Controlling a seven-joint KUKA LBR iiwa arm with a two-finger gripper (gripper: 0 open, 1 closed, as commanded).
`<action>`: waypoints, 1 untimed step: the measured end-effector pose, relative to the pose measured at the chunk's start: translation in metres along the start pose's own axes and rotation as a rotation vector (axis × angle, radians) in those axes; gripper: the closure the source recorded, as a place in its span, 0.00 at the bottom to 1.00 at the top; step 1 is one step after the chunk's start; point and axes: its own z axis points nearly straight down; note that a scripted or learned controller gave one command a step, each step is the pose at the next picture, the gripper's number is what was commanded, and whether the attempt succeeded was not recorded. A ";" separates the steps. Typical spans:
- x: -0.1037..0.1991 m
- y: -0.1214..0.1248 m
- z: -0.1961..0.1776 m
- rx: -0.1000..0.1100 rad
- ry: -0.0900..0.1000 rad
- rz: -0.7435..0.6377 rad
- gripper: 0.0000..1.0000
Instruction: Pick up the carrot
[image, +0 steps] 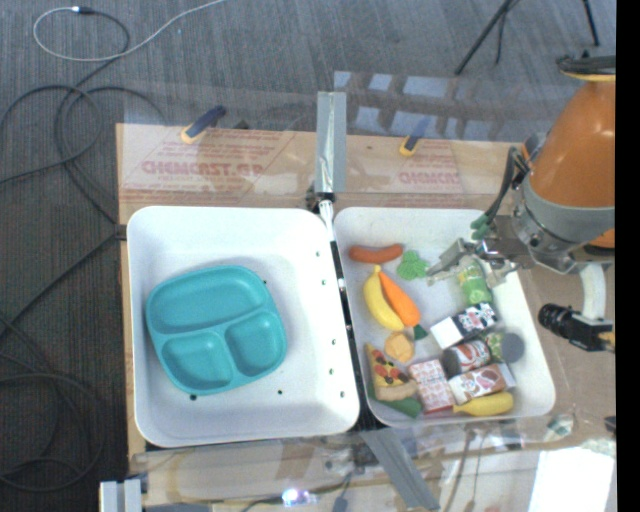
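Camera view: Two shallow white bins are seen side by side on the bench, the left bin (150, 400) in the lower left of the frame and the right bin (540, 385) at centre right. The carrot (399, 297) is shown lying at a slant in the upper half of the right bin, pressed against a banana (379, 302) on its left, with a red sausage (376, 253) above and a green leafy piece (412, 265) just beside its upper end. The gripper (452, 262) is held in the upper right part of that bin, near the carrot but apart from it; its fingers appear spread and nothing is seen between them. The pick is judged as not yet made: the carrot rests in the bin, and the approach, the closing and the lift are all left to be done.

By count: one carrot, one sausage, one teal divided plate (215, 327) in the left bin, and two yellow bananas, the second banana (486, 404) at the right bin's lower edge. Several small boxes and cans are crowded in the lower right; an exact number cannot be told.
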 end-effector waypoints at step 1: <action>0.010 0.005 0.023 0.000 0.000 -0.276 0.00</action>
